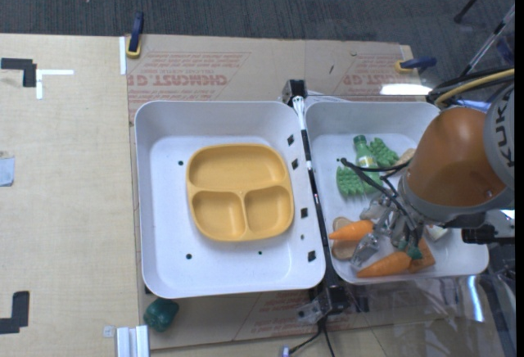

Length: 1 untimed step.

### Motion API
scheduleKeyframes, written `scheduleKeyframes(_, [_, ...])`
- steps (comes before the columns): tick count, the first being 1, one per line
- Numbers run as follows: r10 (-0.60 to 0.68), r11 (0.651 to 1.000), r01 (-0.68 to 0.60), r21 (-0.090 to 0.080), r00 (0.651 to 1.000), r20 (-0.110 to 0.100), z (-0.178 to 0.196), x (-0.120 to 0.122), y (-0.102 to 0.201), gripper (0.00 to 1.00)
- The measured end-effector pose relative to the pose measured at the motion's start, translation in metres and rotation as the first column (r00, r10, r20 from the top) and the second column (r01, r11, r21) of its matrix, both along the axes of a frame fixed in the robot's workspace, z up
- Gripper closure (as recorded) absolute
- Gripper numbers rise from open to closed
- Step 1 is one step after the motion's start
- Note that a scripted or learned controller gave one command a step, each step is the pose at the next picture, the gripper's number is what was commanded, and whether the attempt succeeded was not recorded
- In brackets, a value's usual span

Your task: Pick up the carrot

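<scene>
Two orange carrot-shaped pieces lie in the right bin [327, 122]. One carrot [350, 230] rests near the bin's left wall, pointing left. A second orange piece [386, 265] lies by the front edge, with a small green bit at its right end. My gripper [383, 237] hangs low over the bin between these two pieces, just right of the first carrot and just above the second. The arm's orange band [454, 159] covers the bin's right half.
Green leafy toy pieces [363, 167] and a green bottle-like item [363, 149] lie at the back of the right bin. A yellow divided plate [240, 190] sits in the left bin [155, 208]. A dark green object [161, 313] lies outside, by the left bin's front corner.
</scene>
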<state>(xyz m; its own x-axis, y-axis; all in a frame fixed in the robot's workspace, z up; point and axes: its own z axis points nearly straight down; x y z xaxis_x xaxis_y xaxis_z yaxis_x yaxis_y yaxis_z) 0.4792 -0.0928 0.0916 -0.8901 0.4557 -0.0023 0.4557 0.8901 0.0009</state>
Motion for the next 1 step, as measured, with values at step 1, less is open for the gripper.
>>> scheduleKeyframes(1, [-0.255, 0.967, 0.255, 0.001, 0.967, -0.001, -0.0001, -0.0007, -0.0045, 0.00])
